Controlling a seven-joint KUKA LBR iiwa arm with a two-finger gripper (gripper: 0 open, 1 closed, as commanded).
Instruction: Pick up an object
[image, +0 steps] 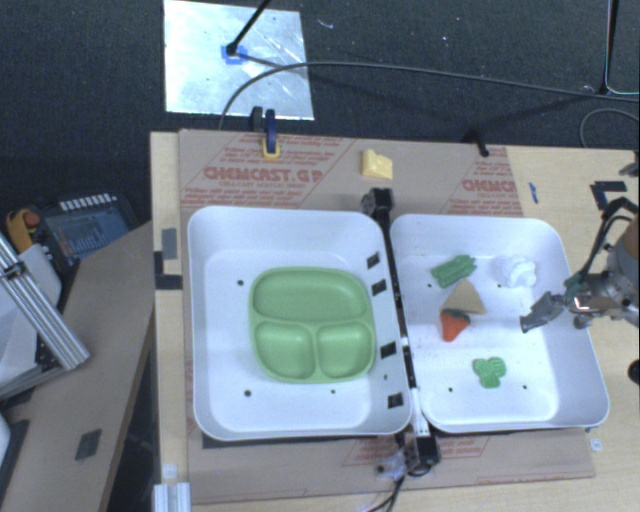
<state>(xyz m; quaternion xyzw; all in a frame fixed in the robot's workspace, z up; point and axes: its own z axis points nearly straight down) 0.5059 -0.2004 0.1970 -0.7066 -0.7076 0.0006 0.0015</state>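
Observation:
The right bin (575, 375) holds several small items. A green pickle-like piece (453, 270) lies at its back, with a white crumpled piece (517, 270) to the right of it. A tan wedge (465, 297) rests against a red strawberry-like piece (455, 324) near the bin's middle. A green broccoli-like piece (489, 371) lies toward the front. My gripper (538, 316) reaches in from the right edge, over the right side of this bin. It sits right of the red piece and below the white one, with nothing seen in it.
The left bin (215, 240) holds a green divided plate (310, 325). A black divider (390, 300) joins the two bins. A yellow block (377, 164) and a blue-yellow clamp (268, 135) sit on the cardboard behind the bins. Cables run across the back.

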